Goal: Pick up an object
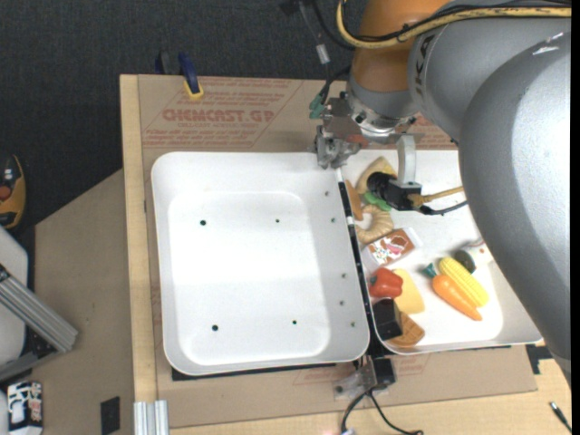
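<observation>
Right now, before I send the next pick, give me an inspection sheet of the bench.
Surface: brown board bearing two white bins; left bin, right bin.
Job's things: in the right bin, toy corn, carrot, red pepper, printed packet, black block.
Clutter: blue-and-yellow clamp on the board's far edge.
Grippers: gripper over the far end of the bins' shared wall; finger state unclear.
Cables: black cable at the near edge.
Surroundings: dark floor, metal rail.

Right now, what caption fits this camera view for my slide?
Grey arm's gripper hovers at the right bin of toy food, near corn.
</observation>
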{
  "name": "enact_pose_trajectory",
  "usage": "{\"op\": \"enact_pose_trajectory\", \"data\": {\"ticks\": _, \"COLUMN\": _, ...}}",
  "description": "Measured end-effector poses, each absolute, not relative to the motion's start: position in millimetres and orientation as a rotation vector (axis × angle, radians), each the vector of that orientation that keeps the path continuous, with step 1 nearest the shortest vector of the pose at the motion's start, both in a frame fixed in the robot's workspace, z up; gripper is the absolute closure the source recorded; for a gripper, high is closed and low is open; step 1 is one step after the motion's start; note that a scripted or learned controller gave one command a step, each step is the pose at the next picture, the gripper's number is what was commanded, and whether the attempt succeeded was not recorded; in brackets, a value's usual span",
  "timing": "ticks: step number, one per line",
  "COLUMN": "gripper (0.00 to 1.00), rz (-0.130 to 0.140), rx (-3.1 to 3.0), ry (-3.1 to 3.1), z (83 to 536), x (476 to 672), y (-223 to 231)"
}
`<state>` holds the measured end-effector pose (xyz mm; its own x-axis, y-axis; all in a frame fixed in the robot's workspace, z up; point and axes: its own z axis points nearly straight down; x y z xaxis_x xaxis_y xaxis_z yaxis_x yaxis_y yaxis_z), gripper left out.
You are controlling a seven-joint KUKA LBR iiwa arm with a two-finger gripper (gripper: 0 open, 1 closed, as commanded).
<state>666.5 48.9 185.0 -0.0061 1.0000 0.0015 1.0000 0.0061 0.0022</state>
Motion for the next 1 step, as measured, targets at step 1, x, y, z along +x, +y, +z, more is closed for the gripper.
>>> {"op": "enact_pose_trajectory", "data": {"ticks": 1, "gripper": 1.00, "rz": 0.005, "rx": 2.214, "ry": 2.230, "z": 179.1, "x": 666.1, "y": 113.7}}
